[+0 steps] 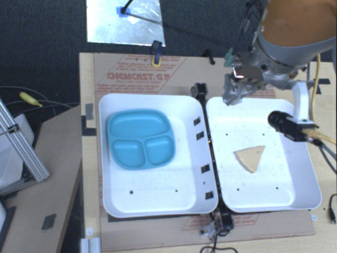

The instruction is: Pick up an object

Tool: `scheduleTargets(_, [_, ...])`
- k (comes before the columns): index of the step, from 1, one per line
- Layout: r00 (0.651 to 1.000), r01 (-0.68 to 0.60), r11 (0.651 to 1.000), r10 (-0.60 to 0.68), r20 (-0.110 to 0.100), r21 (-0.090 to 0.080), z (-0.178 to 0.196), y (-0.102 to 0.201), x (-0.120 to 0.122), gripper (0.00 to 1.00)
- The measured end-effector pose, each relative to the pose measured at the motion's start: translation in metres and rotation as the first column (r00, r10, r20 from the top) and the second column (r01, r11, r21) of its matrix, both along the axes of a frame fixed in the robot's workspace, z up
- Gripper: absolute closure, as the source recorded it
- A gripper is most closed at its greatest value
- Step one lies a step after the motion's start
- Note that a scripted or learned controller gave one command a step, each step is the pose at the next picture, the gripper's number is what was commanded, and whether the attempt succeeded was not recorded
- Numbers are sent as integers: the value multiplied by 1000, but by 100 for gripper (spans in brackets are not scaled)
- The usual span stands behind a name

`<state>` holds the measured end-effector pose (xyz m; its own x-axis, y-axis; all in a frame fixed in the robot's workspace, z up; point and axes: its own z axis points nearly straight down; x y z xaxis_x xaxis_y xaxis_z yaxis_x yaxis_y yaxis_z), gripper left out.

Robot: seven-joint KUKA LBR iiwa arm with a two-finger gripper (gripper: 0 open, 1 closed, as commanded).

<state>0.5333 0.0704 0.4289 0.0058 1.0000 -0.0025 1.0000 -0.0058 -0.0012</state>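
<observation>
Tan wedge [250,157] in right bin [300,194], tool [232,96] well apart above far rim, grip unclear

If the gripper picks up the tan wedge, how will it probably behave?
The tan wedge lies flat in the right bin, so it probably slides rather than rolls. It looks thin, likely light and hard to pinch. Whether it is stiff, I cannot tell.

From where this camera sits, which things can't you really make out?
- The hand: blurred and small in the camera view, so whether its fingers are open or shut can't be told.
- The arm: cut off by the top and right edges.
- The tan wedge in the right bin: what it's made of is unclear.
- The blue tray's underside: hidden against the left bin.
</observation>
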Motion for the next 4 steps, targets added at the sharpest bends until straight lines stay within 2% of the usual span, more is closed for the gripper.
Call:
scheduleTargets(1, [1000, -10, 1000, 10, 0, 3, -22, 5, -45, 100])
scheduleTargets(2, [1000, -13, 1000, 13, 7, 5, 11, 43, -37, 100])
scheduleTargets(3, [1000, -15, 1000, 15, 5, 5, 12, 105, -18, 100])
scheduleTargets(4, [1000, -2, 1000, 2, -1, 2, -23, 48, -48, 100])
